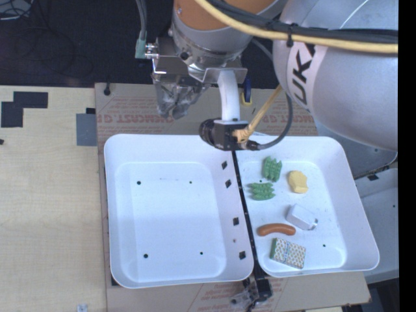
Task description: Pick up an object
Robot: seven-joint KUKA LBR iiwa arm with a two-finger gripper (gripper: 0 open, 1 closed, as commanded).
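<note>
The right bin (338, 174) holds several small items: a green ridged piece (272, 168), a second green piece (262, 190), a yellow lump (298, 181), a white-grey block (300, 218), an orange-brown sausage (276, 229) and a green-patterned packet (288, 253). My gripper (177, 104) hangs high over the brown board just behind the left bin's (117, 174) back rim, well away from all these items. It looks blurred and dark. I see nothing hanging below it.
The two white bins sit side by side on a brown cardboard sheet (130, 112), split by a black-clipped divider (237, 200). A pale wooden bench (45, 207) lies to the left. The big grey arm (338, 57) and a yellow cable (260, 119) overhang the right bin's back.
</note>
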